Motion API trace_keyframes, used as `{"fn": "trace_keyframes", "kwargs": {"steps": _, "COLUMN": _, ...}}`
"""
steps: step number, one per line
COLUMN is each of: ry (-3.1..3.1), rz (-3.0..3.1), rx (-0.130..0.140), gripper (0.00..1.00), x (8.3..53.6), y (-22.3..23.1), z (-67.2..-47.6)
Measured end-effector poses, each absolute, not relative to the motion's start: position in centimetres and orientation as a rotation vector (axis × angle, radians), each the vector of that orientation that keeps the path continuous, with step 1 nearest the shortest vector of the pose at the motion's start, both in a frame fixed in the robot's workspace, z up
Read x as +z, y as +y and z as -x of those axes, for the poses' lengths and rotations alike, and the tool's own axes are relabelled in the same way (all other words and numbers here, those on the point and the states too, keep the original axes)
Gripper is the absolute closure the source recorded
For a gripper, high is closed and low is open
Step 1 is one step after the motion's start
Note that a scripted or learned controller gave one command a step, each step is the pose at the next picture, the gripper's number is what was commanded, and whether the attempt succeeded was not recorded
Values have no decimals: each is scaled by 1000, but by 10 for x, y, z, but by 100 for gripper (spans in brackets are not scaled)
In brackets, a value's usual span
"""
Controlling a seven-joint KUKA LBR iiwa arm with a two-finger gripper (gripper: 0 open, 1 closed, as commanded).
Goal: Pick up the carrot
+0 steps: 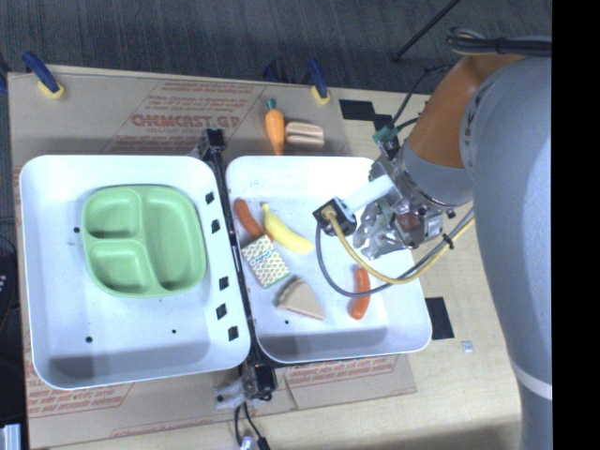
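I see my gripper (380, 240) low over the right bin (398, 331); I cannot tell its state. Just below it lies a chili (360, 293), a banana (285, 232) left, the carrot (274, 127) farthest up-left, outside the bin.

Grey arm (511, 204), orange band, yellow and black cables.
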State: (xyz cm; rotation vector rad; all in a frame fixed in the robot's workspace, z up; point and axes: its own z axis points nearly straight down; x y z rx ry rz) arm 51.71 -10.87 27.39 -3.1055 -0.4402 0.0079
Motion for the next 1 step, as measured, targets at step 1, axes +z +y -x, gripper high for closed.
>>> {"fn": "trace_keyframes", "kwargs": {"steps": 1, "ry": -332, "rz": 3120, "rx": 10, "gripper": 100, "x": 230, "y": -66, "z": -489}}
